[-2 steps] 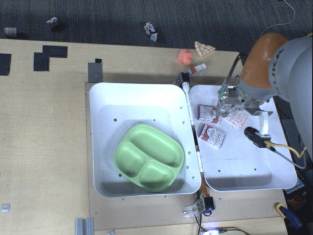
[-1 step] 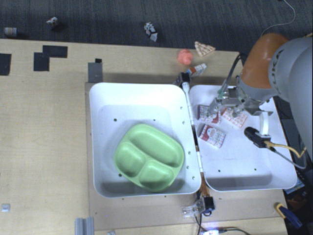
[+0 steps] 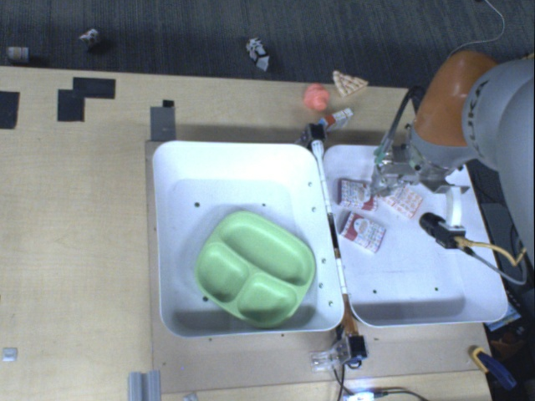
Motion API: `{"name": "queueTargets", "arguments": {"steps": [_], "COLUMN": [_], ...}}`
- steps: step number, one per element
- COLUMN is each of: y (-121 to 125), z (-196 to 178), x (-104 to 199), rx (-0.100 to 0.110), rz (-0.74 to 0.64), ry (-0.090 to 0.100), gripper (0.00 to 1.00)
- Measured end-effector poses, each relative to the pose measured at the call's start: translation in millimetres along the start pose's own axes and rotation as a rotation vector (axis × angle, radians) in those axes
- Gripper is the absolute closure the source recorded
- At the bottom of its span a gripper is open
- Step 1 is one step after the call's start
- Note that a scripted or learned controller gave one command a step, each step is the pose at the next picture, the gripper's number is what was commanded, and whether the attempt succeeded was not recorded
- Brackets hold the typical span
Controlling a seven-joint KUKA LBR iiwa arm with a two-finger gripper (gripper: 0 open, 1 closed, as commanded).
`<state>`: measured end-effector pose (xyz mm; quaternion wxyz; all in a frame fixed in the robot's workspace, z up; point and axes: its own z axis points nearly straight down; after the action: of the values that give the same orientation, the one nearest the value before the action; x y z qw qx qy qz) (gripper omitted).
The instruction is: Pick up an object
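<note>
The gripper (image 3: 386, 176) was in the right bin (image 3: 418, 299) by some small packets (image 3: 361, 230). I could not tell if it was open. A green tray (image 3: 255, 266) sat in the left bin (image 3: 180, 174).

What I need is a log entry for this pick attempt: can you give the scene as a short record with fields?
left bin: one green divided plate, toward the near side
right bin: a few small red-and-white packets, in the far half
gripper: low over the packets in the right bin; no object seen held
bench behind bins: pink ball, pizza-slice toy
</note>
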<state>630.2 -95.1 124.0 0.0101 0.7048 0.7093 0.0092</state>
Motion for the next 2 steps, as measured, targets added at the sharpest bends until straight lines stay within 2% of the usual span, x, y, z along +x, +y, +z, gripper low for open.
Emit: {"name": "queueTargets", "arguments": {"steps": [1,2], "y": [0,2], "z": [0,-11], "x": [0,1], "rx": [0.0,-0.004], "rz": [0.0,-0.002], "ry": [0.0,0.001], "gripper": [0.0,1.0]}}
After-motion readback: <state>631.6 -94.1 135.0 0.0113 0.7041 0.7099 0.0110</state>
